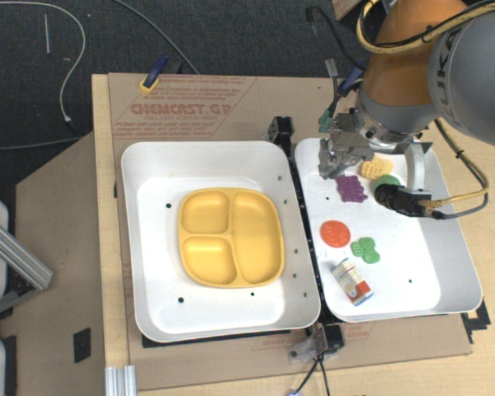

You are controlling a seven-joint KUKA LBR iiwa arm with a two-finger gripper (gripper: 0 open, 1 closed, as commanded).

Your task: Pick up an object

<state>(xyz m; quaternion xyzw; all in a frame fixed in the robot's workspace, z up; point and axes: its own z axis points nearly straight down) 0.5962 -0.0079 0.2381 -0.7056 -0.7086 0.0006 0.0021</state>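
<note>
Objects lie in the right bin (454,280): purple piece (351,189) just below the gripper (338,160), whose finger spacing I cannot tell; yellow piece (376,168) beside it; red disc (336,233), green piece (365,250), small box (351,280) lower.

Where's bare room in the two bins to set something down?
Free: the left white bin's floor around the yellow three-compartment plate, and the right white bin's near-right corner. Crowded: by the hand, purple piece, red disc, green piece.
</note>
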